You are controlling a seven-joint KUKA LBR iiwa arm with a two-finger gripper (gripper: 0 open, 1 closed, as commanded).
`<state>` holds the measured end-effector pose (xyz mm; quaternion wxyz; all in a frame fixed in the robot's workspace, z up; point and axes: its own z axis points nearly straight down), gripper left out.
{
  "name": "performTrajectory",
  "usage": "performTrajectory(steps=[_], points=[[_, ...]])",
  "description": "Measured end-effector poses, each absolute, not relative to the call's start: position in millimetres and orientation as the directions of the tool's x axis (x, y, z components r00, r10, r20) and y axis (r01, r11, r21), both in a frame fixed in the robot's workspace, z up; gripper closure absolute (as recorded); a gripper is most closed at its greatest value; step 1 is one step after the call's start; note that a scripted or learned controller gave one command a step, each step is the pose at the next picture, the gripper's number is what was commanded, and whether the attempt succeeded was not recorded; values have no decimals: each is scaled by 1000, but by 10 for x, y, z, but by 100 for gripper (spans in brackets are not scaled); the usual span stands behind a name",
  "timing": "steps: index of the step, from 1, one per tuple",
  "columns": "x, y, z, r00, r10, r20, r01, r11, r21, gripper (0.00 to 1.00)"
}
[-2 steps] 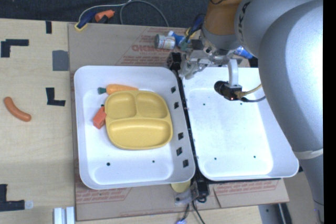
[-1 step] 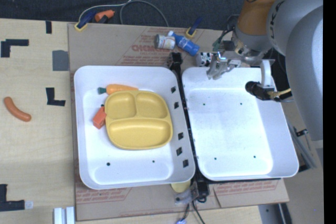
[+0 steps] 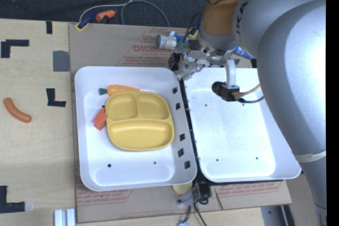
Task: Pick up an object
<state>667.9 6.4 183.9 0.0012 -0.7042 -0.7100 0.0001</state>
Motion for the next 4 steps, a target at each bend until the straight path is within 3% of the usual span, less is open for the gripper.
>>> performTrajectory(steps=[1,2,3,4], points=[[6682,-581,2093,1,1000,-1,1000,-1,0,100],[6672,617,1822,-11,1000,3,1000,11,-3,100],[6680,-95,1840,2,1000,-1,1000,-2,-2,100],[6330,-805,1842,5,1000,-2,1000,-5,-3,100]])
